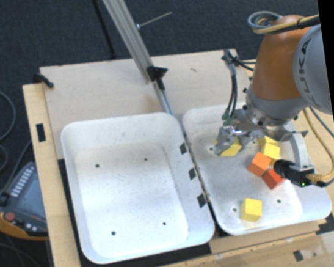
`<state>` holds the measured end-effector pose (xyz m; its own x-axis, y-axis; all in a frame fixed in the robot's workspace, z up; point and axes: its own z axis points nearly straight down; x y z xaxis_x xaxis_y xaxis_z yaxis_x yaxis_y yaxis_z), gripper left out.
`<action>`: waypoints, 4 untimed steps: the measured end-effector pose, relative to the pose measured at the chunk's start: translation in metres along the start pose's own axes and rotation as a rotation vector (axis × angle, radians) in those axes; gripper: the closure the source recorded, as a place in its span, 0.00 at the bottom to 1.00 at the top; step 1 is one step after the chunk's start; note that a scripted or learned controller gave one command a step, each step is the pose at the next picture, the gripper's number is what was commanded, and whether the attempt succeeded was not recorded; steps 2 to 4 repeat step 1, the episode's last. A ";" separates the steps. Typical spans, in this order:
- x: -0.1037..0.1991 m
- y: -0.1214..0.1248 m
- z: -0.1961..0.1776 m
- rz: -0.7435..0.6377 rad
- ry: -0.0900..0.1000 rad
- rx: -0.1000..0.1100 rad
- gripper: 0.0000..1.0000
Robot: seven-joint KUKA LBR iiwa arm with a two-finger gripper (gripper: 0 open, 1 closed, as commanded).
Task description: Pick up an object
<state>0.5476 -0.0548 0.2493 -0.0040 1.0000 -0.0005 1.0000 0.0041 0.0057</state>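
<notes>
From the overhead camera, the arm's orange-banded wrist (277, 65) covers much of the right bin (227, 214), and its bulk hides the far right corner. The gripper (228, 141) hangs low over that bin, metallic and blurred; a yellow piece (232, 150) sits right at its tips, but whether it is clasped or merely beneath cannot be told. Nearby lie a yellow cube (271, 148), an orange block (260, 164), a red-orange block (272, 178) and, nearer, another yellow block (251, 208). The left bin (131, 184) is smooth, speckled white plastic. Both rest on a pale wooden bench (93, 91) over dark carpet (23, 33).
</notes>
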 end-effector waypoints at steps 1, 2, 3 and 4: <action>0.049 0.033 0.056 -0.002 0.001 0.011 1.00; 0.049 0.033 0.056 -0.002 0.001 0.011 1.00; 0.049 0.033 0.056 -0.002 0.001 0.011 1.00; 0.049 0.033 0.056 -0.002 0.001 0.011 1.00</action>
